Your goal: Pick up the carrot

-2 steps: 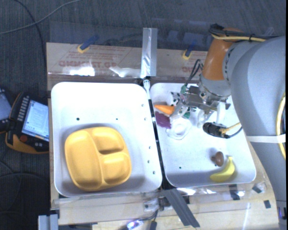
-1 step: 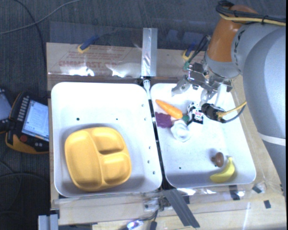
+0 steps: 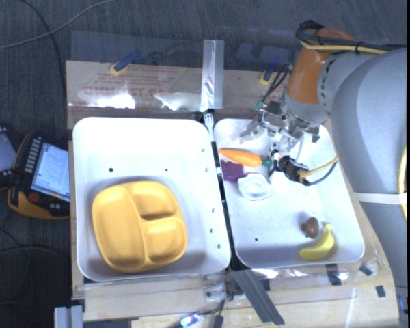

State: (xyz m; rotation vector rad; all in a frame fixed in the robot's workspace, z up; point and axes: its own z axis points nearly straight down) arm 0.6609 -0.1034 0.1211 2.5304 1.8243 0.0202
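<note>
The carrot (image 3: pixel 240 157) lay on the floor of the right bin (image 3: pixel 342 210), just left of the gripper (image 3: pixel 277 157) and not lifted. Whether the gripper was open or closed could not be told. Judged remaining: grasp and lift.

The arm (image 3: pixel 369 108) is big, round and grey, with an orange band (image 3: pixel 307 74) and black and yellow cables (image 3: pixel 328 39).

Yellow tray (image 3: pixel 139 223), banana (image 3: pixel 319 245), purple piece (image 3: pixel 231 170)
</note>
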